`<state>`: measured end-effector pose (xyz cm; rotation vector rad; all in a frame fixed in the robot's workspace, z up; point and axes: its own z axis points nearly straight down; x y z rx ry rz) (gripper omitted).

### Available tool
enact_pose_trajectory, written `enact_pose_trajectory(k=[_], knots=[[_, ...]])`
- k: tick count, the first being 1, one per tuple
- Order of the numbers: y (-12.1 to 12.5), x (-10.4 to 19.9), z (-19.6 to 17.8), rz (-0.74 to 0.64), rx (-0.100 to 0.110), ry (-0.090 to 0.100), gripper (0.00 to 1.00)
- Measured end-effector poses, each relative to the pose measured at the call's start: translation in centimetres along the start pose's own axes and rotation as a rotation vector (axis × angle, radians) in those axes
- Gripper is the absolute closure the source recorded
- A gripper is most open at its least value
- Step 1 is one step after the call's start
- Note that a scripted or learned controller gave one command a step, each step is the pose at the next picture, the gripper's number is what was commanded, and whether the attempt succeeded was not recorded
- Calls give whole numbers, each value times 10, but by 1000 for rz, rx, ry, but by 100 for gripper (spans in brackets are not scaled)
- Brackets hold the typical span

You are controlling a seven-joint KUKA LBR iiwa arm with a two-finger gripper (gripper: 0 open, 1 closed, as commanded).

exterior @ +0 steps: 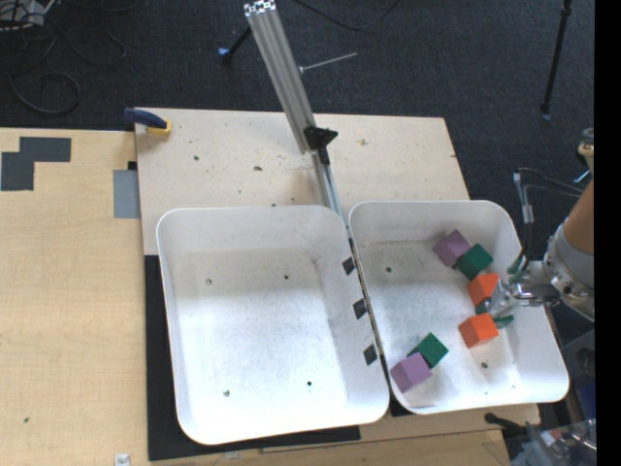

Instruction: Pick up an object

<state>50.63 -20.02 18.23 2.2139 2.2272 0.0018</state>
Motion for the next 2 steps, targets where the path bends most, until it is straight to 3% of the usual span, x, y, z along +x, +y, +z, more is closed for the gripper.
enact_pose_trajectory(k=[1, 2], knots=[[1, -1, -24, 5, 1, 0, 100], [9, 51, -29, 1, 4, 4, 100]])
